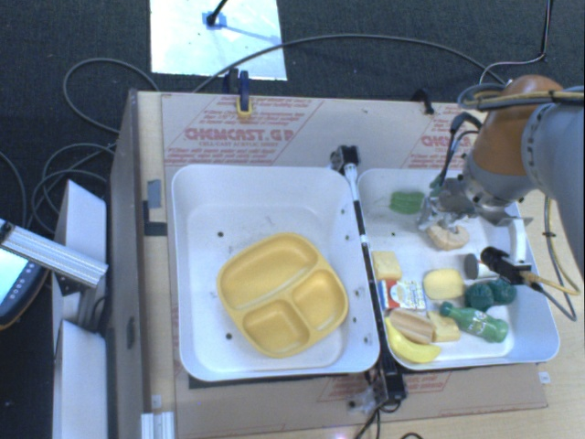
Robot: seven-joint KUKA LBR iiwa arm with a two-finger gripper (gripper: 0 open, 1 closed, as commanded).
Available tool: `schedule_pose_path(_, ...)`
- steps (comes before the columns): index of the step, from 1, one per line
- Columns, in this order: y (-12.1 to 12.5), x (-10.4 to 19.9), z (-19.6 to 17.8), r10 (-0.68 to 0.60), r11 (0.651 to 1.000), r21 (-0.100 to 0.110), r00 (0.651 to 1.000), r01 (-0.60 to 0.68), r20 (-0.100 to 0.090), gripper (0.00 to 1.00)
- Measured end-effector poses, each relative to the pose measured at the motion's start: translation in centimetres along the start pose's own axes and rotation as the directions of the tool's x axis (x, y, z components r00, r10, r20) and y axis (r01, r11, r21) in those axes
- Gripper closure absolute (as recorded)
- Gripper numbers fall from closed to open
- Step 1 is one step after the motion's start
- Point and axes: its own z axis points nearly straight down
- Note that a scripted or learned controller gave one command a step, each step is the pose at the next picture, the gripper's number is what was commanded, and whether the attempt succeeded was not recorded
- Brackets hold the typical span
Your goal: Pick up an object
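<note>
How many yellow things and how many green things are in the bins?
Yellow: 4 (plate, block, lemon, banana)
Green: 3 (pale piece, bottle, broccoli)
Total: 7

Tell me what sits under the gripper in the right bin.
A beige round toy lies beneath the gripper; its far edge is covered, so contact cannot be judged.

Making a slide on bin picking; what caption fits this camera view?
Tool above a tan biscuit in the toy-food bin; a yellow divided plate lies in the other bin.
</note>
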Motion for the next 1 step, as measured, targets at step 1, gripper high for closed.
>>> schedule_pose_path(1, -7.15, -0.63, -6.97, 0.005, 1.000, 0.002, 1.000, -0.005, 0.000, 1.00)
